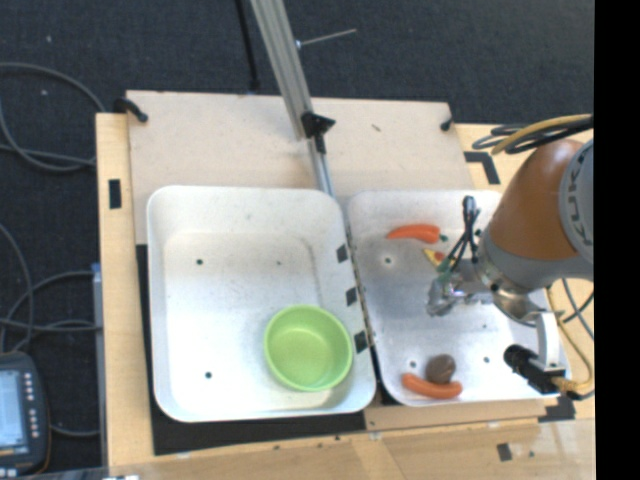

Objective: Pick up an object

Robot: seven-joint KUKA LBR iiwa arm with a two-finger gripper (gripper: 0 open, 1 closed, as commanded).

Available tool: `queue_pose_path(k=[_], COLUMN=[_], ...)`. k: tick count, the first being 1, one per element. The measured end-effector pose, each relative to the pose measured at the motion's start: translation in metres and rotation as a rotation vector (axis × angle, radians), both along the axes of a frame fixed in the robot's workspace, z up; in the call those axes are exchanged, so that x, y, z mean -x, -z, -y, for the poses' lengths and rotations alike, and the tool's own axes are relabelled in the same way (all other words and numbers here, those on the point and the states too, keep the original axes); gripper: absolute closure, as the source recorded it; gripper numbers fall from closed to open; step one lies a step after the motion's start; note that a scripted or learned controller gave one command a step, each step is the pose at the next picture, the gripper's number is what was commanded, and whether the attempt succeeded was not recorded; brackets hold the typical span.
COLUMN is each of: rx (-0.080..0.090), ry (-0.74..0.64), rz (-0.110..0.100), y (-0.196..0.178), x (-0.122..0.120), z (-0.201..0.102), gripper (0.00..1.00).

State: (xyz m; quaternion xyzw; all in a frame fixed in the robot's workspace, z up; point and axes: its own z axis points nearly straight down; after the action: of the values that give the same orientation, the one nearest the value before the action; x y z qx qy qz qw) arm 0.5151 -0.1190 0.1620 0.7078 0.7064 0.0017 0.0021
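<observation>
Nearest candidates for a pick sit in the right bin: an orange carrot-shaped piece at the near edge with a brown rounded lump touching it, and another orange carrot piece near the far side. Pincer hovers mid-bin between them, nothing visibly in it, can't tell if clenched or released; best bet is to drop straight over one carrot and close across its narrow width, clear of the lump. Carrots look smooth plastic and tapered; the green bowl, round and glossy, sits in the left bin on the wooden table.
</observation>
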Motion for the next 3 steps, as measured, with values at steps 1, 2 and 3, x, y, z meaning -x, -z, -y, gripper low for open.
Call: queue_pose_path(k=[1, 2, 3], rx=[0.001, 0.000, 0.000], ry=[-0.007, -0.007, -0.007], rz=[0.003, 0.001, 0.000], y=[-0.060, -0.104, -0.136], x=[-0.009, -0.013, -0.014], z=[-0.005, -0.010, -0.009], gripper=[1.00, 1.00, 1.00])
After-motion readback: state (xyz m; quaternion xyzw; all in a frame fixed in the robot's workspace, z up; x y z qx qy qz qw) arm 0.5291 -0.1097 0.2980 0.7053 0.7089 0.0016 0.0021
